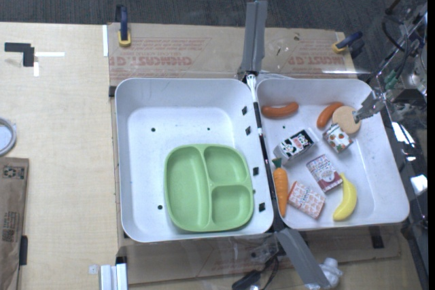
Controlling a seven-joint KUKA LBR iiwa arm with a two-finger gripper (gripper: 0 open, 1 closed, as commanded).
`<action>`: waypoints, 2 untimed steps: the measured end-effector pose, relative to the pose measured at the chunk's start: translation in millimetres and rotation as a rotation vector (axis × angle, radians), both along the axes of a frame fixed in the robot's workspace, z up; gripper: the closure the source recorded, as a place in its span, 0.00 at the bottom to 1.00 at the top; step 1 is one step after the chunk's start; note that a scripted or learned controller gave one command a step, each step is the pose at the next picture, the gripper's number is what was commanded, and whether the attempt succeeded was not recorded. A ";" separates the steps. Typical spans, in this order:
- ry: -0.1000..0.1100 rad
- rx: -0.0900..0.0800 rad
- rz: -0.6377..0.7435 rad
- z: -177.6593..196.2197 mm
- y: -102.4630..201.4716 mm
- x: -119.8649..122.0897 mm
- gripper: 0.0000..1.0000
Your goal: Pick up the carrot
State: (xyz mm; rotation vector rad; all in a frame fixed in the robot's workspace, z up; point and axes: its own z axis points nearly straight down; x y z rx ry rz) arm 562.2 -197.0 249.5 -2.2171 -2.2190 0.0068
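Note:
The carrot is orange with a small green top. It lies lengthwise against the left wall of the right bin, green end pointing to the back. My gripper reaches in over the right bin's far right side, well away from the carrot. Its tip is beside a tan round slice.
The right bin also holds two sausages, a cow-print carton, a strawberry carton, two pink boxes and a banana. One pink box lies right beside the carrot. A green divided plate sits in the left bin.

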 end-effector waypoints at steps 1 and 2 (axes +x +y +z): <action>-0.003 -0.001 0.039 39.8 -25.4 1.7 0.00; -0.003 -0.001 0.039 39.8 -25.3 1.7 0.00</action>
